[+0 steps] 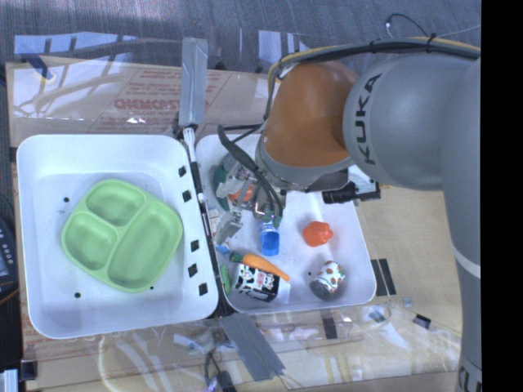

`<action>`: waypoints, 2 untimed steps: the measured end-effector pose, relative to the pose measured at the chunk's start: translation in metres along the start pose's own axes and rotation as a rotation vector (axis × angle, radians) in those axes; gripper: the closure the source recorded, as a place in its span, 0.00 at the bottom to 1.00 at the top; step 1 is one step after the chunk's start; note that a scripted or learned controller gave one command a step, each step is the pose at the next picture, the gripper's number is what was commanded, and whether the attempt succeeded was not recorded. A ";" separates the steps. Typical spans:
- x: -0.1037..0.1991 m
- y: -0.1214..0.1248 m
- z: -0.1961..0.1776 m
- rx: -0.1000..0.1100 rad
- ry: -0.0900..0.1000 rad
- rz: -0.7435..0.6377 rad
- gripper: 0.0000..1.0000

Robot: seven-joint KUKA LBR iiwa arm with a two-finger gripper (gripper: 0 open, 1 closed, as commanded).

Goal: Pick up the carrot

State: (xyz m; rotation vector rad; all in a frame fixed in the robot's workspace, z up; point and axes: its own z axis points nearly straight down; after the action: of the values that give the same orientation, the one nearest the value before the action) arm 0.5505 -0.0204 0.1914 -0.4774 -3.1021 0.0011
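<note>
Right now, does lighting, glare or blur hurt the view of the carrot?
Camera view: the carrot is evenly lit and readable, though the frame is soft; glare streaks the plastic sheeting behind the bins; the arm shades the clutter around the gripper.

Big smooth grey KUKA arm casing [417, 113] fills the three o'clock side, with the letters "KUKA" running in dark print down its rounded shell, and a glossy orange dome-shaped band [306, 113] bulges out just to its nine o'clock. Thin black cables [368, 49] arc over the orange dome at twelve o'clock, and more dark wires loop off its eight o'clock edge. Below the dome sits a grey collar ring, then a cluttered metal two-finger gripper head [249, 198] with small black fittings.
</note>
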 end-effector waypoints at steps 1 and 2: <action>0.000 0.000 0.000 0.000 0.000 0.000 0.00; 0.000 0.000 0.000 0.000 0.000 0.000 0.00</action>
State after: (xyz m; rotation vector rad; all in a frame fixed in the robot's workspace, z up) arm 0.5506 -0.0205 0.1914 -0.4774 -3.1021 0.0011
